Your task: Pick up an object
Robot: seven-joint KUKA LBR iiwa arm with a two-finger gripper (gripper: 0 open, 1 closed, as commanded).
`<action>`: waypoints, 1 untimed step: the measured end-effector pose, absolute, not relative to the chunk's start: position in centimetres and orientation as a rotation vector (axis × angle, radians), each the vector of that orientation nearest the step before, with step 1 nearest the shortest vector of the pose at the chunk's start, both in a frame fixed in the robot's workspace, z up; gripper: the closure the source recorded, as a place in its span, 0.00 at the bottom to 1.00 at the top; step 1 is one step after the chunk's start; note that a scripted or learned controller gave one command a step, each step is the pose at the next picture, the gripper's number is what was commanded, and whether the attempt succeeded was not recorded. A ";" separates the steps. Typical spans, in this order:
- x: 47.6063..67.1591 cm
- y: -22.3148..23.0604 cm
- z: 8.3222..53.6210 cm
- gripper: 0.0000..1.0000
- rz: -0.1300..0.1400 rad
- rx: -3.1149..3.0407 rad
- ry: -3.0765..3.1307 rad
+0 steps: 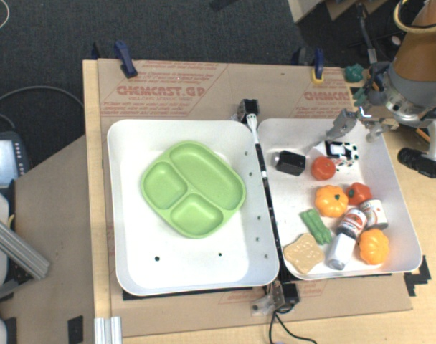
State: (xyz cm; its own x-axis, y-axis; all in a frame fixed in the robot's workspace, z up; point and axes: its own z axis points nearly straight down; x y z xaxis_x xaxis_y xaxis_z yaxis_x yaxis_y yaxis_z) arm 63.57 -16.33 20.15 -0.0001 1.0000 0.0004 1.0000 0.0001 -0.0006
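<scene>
The right bin holds a pile of small toys. Among them are a black block, a red tomato, a black-and-white toy, a yellow-orange pepper, a red pepper, two small cans, an orange pumpkin, a green pod and a tan cracker. My gripper hangs over the far edge of the right bin, just above the black-and-white toy. Nothing is visibly held in it.
A green divided plate lies in the left bin. A black bar runs along the seam between the bins. Blue and yellow clamps hold the brown board at its far edge.
</scene>
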 end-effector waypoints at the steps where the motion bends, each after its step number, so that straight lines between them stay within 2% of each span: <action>1: 55.7 -13.8 7.8 0.00 0.010 -2.214 -2.210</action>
